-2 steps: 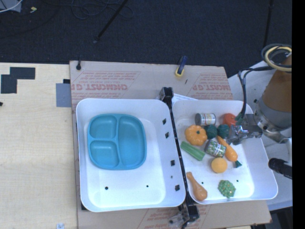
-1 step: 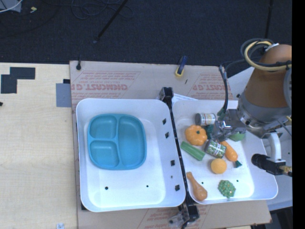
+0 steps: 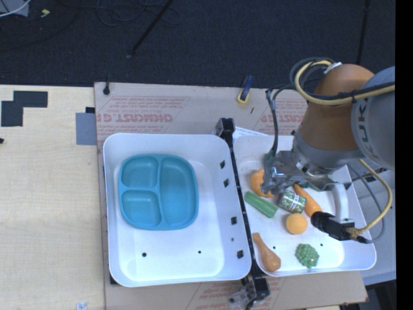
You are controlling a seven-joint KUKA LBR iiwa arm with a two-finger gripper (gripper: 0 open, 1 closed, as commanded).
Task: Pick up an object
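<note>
My gripper (image 3: 276,178) is low over the upper left part of the right bin (image 3: 361,257). Right under it lie an orange fruit (image 3: 257,181), a green cucumber (image 3: 260,204) and a small greenish can (image 3: 292,203). An orange carrot (image 3: 310,201) lies beside the can, partly under the wrist. Further toward the front are an orange ball (image 3: 296,223), a tan squash (image 3: 266,253) and a green broccoli piece (image 3: 307,255).
The left bin (image 3: 129,250) holds a blue divided plate (image 3: 158,192). A raised divider (image 3: 235,199) runs between the two bins. The arm's grey and orange body covers the right bin's upper right part.
</note>
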